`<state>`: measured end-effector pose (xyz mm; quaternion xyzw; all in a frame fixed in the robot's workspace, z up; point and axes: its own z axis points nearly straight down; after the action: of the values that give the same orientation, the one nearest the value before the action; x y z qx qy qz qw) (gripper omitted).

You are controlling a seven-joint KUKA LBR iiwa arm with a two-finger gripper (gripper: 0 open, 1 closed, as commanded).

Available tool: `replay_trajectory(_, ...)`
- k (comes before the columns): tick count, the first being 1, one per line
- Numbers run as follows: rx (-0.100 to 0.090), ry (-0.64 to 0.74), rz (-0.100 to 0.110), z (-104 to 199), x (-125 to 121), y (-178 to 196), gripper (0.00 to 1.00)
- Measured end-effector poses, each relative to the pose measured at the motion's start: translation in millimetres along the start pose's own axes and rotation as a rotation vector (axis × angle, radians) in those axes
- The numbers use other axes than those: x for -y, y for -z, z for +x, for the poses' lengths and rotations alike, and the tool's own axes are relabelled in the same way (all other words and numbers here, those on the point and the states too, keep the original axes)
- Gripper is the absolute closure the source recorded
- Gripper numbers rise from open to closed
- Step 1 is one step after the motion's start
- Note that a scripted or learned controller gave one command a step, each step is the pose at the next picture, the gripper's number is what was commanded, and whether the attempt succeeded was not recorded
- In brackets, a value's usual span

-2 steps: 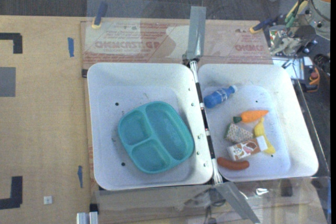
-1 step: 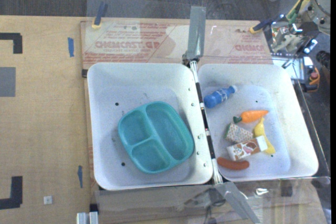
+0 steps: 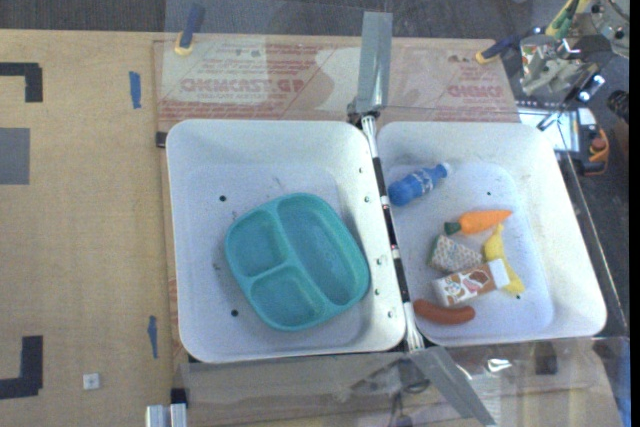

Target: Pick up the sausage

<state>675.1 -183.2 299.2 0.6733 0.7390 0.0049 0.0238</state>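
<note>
Your sausage lies untouched at the near edge of the right bin, so the pick has yet to begin. Just behind it sit a small carton, a wedge-shaped packet, a yellow piece and a carrot, with a blue bottle farther back. The left bin holds a teal divided plate. Your tool hangs at the far right, well apart from the sausage; you cannot tell its grip state.
</note>
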Motion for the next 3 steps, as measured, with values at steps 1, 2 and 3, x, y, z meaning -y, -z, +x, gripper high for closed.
replay_trajectory(1,0.004,0.001,-0.005,-1,-1,11,1.00)
replay_trajectory(2,0.007,0.002,-0.011,-1,-3,23,1.00)
replay_trajectory(3,0.010,0.003,-0.017,-2,-4,34,1.00)
